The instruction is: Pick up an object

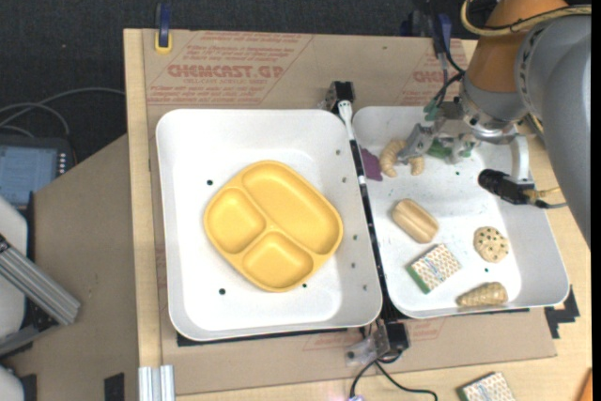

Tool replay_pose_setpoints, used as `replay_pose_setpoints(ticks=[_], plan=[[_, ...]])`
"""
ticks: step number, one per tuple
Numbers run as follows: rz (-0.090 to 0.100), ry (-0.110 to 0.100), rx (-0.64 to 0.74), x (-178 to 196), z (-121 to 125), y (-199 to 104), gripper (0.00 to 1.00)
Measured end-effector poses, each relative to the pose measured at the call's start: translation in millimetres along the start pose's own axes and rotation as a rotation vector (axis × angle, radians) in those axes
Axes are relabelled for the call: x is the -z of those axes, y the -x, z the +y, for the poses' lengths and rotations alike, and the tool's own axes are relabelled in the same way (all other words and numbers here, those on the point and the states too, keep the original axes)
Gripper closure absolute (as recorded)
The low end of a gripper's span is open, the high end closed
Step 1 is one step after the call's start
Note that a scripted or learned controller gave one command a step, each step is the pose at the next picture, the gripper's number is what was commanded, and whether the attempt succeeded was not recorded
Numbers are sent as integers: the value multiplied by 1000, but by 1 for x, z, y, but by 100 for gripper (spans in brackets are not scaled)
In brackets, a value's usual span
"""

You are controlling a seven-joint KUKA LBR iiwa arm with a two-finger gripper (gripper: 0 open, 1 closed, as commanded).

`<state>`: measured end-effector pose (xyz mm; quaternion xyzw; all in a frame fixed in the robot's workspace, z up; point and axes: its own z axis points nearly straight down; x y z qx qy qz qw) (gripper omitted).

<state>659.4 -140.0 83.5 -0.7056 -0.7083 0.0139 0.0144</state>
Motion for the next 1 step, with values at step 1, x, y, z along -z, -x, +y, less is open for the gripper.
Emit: replay_pose_setpoints(ticks=[1], plan=[[-4, -1, -1, 0, 0, -26, 0]])
